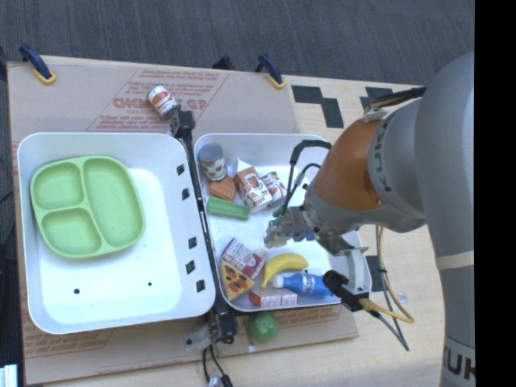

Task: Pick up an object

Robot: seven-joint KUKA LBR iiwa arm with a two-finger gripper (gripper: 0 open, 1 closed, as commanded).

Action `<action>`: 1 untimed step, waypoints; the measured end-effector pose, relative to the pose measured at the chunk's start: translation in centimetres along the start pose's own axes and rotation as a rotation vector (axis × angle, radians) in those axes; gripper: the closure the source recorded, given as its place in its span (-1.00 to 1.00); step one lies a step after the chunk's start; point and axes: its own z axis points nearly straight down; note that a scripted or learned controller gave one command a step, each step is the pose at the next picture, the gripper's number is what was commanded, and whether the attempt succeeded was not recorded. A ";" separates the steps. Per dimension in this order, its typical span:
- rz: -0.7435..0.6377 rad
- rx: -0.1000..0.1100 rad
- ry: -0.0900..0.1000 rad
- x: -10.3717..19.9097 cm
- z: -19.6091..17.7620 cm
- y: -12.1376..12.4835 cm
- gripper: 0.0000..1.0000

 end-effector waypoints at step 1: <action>0.009 -0.005 -0.001 -7.8 -5.1 -2.8 1.00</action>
